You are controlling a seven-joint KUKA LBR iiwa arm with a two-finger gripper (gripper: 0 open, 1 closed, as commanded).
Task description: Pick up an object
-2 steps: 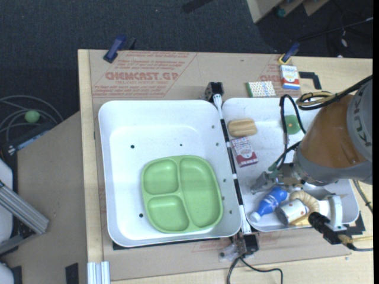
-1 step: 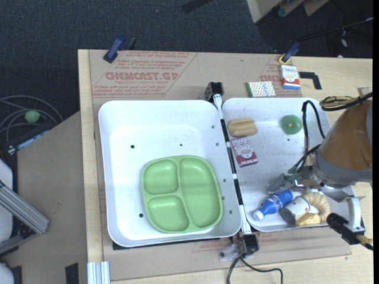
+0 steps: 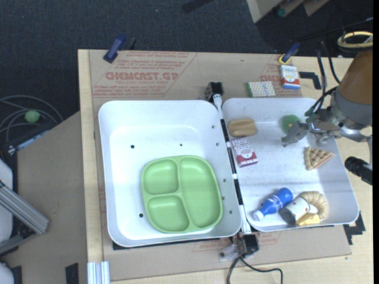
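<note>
A: Start at the left. What sits in the left bin (image 3: 118,158)?

B: A green plate (image 3: 180,193) with three wells, flat, near the front wall. It's broad and shallow, with little for the jaws to bite on, so I'd judge it a poor pick and likely to slip.

A: And the right bin (image 3: 266,176)?

B: Close to the divider, a tan block (image 3: 241,127), and just in front of it a red packet (image 3: 244,152). The packet lies flat; a closing grip could slide over it. Both are so near the wall that a descent might clip the rim.

A: The front corner?

B: A blue bottle (image 3: 274,203) on its side, touching a cluster with a croissant (image 3: 314,203) and something dark and yellow. Packed like that, one finger could land on a neighbour and shove the lot, or lift two and drop one. The bottle may roll.

A: Farther right?

B: A green ball (image 3: 290,122) near the back and a waffle wedge (image 3: 317,157) apart from it. The gripper (image 3: 294,136) hangs just beside the ball, between the two. It's grey on white, and I cannot tell whether the jaws are wide or narrow; nothing shows between them.

A: So the ball is the likely target?

B: My guess. It's round; a slightly off-centre squeeze would squirt it away across the worktop's bin.
</note>
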